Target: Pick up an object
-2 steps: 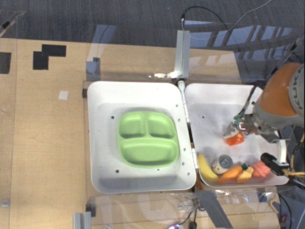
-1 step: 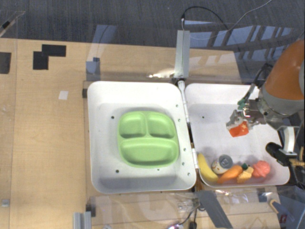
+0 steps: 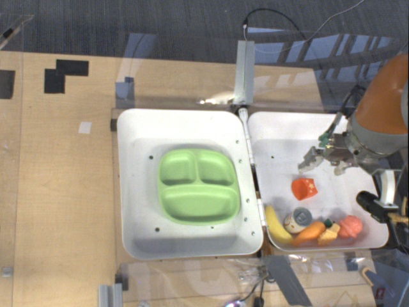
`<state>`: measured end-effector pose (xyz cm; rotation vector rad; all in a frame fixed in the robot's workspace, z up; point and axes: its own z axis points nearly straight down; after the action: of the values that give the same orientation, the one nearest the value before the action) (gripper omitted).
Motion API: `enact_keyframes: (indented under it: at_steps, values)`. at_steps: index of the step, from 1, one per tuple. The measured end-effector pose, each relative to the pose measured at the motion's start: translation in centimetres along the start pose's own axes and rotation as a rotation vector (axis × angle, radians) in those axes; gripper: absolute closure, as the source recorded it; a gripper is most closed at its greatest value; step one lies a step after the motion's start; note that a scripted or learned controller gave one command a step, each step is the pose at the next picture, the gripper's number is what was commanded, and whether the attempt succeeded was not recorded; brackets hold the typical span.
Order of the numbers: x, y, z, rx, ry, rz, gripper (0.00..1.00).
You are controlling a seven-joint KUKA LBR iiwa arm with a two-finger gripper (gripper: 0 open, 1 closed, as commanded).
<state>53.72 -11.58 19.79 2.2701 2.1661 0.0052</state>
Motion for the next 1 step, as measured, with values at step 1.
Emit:
enact_keyframes:
  at_steps: [1]
  values:
    - [0.15,-1.32,10.8,-0.01,0.0,0.021,0.0]
